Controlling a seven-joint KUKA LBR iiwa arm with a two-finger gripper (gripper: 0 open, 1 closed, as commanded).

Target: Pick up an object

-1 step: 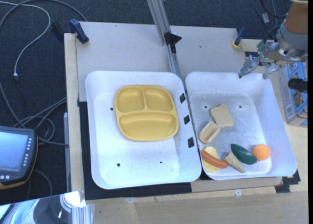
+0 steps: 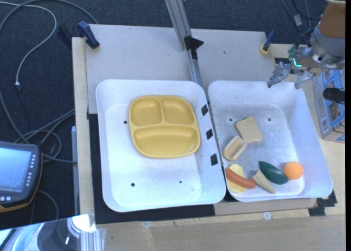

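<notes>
The right bin [image 2: 307, 118] holds toy food: a slice of bread [image 2: 249, 129], a tan bread roll [image 2: 235, 148], a red hot dog [image 2: 241, 178] on a yellow piece, a cone-shaped piece [image 2: 264, 182], a dark green vegetable [image 2: 273, 172] and an orange ball [image 2: 293, 170]. My gripper [image 2: 286, 79] hovers over the bin's far right corner, well above and behind the food. Its two fingers stand apart with nothing between them.
A yellow divided plate [image 2: 163, 125] lies in the left bin [image 2: 115, 189]. A metal pole [image 2: 175, 3] rises between the bins at the back. Blue clamps [image 2: 88, 34] sit on the bench's far corners. A screen [image 2: 16, 173] stands at the left.
</notes>
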